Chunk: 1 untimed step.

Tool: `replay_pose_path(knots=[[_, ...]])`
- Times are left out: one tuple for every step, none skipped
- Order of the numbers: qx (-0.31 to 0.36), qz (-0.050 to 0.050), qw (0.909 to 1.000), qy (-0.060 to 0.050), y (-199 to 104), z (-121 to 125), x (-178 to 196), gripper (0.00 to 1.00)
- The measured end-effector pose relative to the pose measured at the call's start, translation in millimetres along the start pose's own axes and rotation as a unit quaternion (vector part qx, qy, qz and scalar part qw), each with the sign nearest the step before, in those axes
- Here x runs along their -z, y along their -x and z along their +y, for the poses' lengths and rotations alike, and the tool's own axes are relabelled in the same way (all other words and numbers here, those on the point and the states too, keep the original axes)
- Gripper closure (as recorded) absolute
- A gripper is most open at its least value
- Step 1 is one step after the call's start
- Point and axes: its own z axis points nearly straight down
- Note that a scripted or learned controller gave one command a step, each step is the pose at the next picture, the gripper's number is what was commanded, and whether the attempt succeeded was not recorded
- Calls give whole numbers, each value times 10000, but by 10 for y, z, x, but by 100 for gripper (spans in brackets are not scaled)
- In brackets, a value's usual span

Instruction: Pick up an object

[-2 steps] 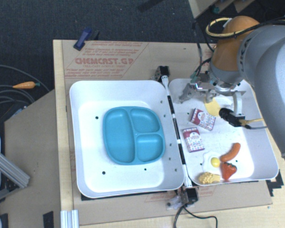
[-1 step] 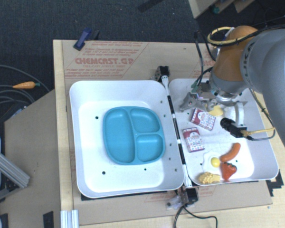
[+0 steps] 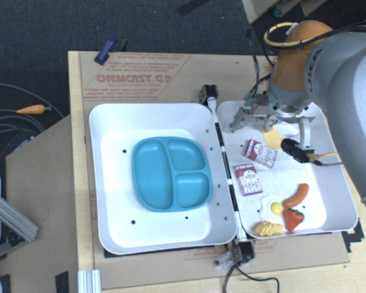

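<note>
You have nothing lifted yet: the gripper [image 3: 273, 122] hangs over the far end of the right bin [image 3: 335, 215], grip state impossible to tell. All items lie loose, the 2 small cartons [image 3: 255, 165] nearest it, sausage [image 3: 296, 195] nearer.

Light falls evenly from above — soft and fairly bright, with no hard shadows anywhere. The two white bins [image 3: 110, 224] come close to washing out, their floors pale and nearly featureless, while the blue tray [image 3: 171, 173] carries a faint sheen. The dark floor [image 3: 49, 17] around the surface [image 3: 140, 78] stays dim and grainy. The grey arm [image 3: 348, 90] looms large and soft-edged at the right — slightly out of focus. Small items look coarse, their detail low.
</note>
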Motion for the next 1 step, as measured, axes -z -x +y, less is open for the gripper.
replay_pose_path(knots=[[-10,4,10000,-22,-16,-101,-1,0]])
